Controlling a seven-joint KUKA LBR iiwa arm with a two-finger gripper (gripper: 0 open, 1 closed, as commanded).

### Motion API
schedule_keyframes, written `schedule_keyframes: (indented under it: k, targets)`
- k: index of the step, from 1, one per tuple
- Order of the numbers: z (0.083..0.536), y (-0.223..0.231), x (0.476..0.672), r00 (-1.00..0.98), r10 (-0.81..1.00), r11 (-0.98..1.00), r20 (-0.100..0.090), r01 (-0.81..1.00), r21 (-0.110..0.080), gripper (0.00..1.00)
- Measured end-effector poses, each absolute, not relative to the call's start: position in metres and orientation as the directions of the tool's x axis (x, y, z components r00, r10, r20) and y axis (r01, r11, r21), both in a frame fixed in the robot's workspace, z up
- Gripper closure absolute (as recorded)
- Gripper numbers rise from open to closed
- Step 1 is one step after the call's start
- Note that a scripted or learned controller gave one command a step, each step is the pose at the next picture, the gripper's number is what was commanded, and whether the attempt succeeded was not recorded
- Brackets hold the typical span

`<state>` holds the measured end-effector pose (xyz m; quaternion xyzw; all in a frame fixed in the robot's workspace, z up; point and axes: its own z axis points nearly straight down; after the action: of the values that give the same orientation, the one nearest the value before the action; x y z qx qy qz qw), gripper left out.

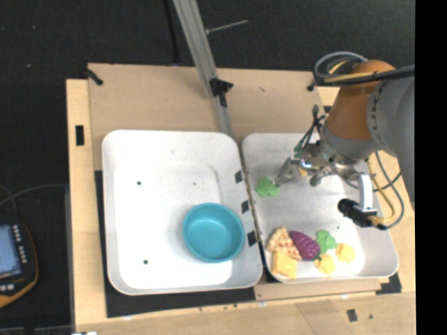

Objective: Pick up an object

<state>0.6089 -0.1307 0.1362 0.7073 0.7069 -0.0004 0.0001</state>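
Tan surface (160, 100) bearing two white bins; right bin (279, 149) far half bare beneath tool (297, 173), finger state indiscernible.

Pale plywood desk (154, 100) on dark carpeted floor (84, 19). Grey metal pole (199, 44) rises slantwise from desk's back. Orange-edged handheld screen pendant (12, 253) at left. Even lighting.

Two white bins (174, 145), one blue bowl (213, 232), roughly seven small toys (304, 243)
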Motion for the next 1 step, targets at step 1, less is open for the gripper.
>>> schedule_keyframes:
  k: [1]
  targets:
    - [0.1021, -0.1326, 0.6102, 0.004, 1.000, -0.004, -0.003, 1.000, 0.004, 0.00]
